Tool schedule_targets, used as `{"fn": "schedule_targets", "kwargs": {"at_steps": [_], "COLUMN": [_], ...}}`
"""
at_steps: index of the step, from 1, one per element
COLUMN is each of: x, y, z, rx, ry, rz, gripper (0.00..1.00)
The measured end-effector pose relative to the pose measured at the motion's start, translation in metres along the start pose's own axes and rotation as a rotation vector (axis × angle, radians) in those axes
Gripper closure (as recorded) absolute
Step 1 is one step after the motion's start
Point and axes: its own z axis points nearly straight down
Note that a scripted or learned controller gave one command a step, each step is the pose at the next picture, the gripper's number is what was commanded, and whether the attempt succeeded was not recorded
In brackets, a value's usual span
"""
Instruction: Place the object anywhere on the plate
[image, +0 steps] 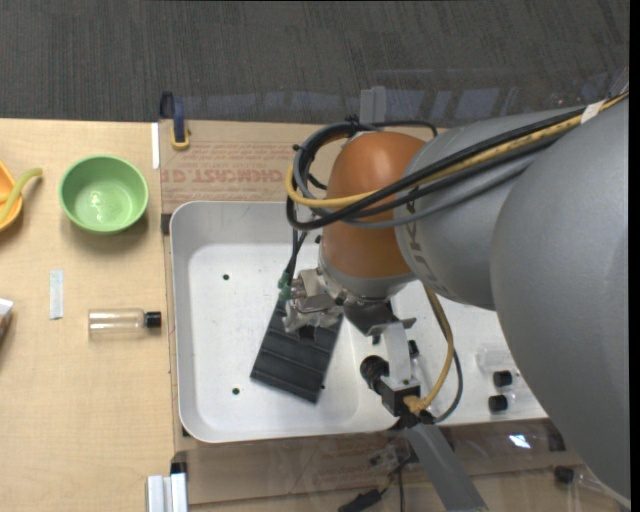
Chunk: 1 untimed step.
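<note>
A black ribbed rectangular block (292, 360) lies flat and tilted in the left white bin (210, 400), near its front right. My gripper (306, 314) hangs from the orange-banded wrist (372, 215) right over the block's far end, close to or touching it. The arm's bulk hides the bin's right part and what lies behind the wrist.
On the wooden bench to the left stand a green bowl (104, 194), a clear bottle with a black cap (122, 320) lying on its side, a small white strip (56, 295) and an orange item (5, 200) at the edge. Small black-capped pieces (499, 391) lie in the right bin.
</note>
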Motion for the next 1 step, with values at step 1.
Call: {"fn": "schedule_targets", "kwargs": {"at_steps": [1], "x": [-0.0002], "y": [0.0001], "z": [-0.0001], "rx": [0.0], "ry": [0.0], "rz": [0.0], "gripper": [0.0]}}
